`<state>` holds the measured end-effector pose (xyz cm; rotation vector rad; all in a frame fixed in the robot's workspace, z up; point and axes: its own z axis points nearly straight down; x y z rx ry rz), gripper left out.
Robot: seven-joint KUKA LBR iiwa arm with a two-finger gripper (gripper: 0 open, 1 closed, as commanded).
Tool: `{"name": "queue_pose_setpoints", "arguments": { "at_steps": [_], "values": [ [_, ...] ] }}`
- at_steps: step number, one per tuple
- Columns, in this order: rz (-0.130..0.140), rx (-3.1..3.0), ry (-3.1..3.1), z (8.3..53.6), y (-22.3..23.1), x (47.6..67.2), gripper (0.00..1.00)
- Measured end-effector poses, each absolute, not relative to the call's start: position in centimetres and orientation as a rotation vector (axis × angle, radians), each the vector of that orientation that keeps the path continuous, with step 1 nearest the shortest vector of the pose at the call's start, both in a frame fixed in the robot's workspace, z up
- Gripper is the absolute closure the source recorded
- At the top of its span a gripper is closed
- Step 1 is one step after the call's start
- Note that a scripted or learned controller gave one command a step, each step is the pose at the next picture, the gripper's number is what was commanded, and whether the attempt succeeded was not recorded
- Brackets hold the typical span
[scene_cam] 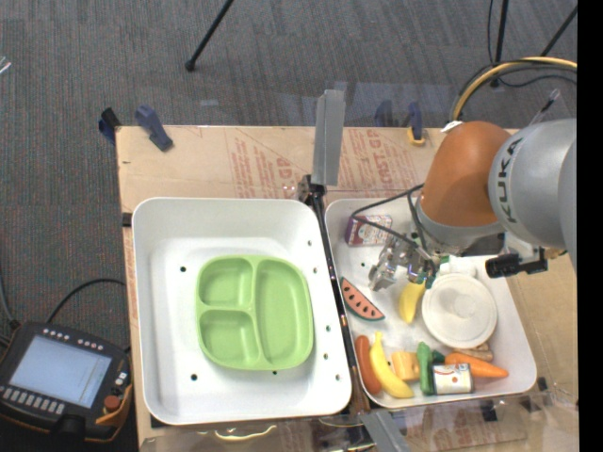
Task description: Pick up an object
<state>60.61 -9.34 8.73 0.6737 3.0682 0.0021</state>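
Cardboard bench [236, 153] bears mirrored print, perhaps "DROP"; arm [528, 182] reads "KUKA"

Grey carpet floor [94, 45] around a cardboard-topped bench [217, 153]

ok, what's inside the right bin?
Toy food in the right bin: watermelon slice, bananas, carrot, small can, purple carton, plus a white bowl. The end effector and arm cover the bin's upper right part.
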Motion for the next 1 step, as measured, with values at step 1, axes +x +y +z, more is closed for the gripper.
{"name": "queue_pose_setpoints", "arguments": {
  "at_steps": [1],
  "values": [
    [0.001, 0.672, 3.068, 8.75, -9.34, 60.62, 0.0]
  ]
}}
